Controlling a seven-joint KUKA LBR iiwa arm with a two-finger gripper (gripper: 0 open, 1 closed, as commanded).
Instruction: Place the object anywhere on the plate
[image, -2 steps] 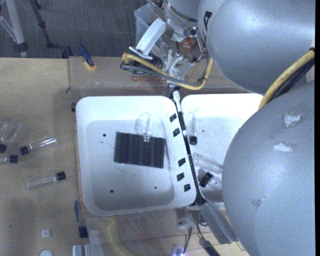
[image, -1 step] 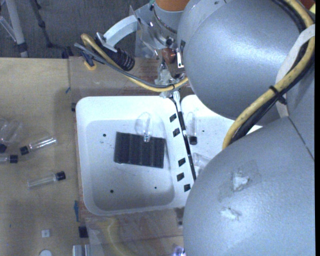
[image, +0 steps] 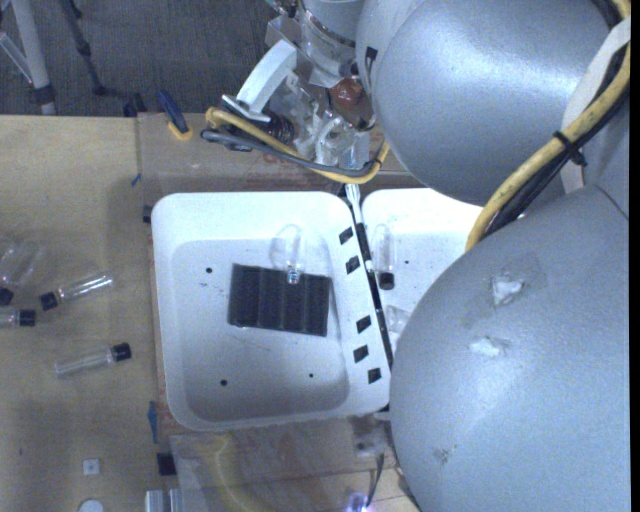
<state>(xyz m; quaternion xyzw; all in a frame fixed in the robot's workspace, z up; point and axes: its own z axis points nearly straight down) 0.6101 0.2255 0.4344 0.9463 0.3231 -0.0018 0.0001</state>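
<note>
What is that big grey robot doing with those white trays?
The big grey robot arm reaches in over two shallow white bins, with its gripper up above the far edge of them. In the left bin lies a dark ribbed rectangular plate, and a small clear plastic vial rests at the plate's far edge. A few more clear vials with black caps lie on the wooden bench.

Grey arm (image: 500, 300) looms large at right — gripper (image: 335, 150) above bins.

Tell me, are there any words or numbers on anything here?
None can be read. The dark plate, the left bin, the clear vials on the bench and the grey arm bear no legible text. A small tag on the bench is too small to read.
</note>
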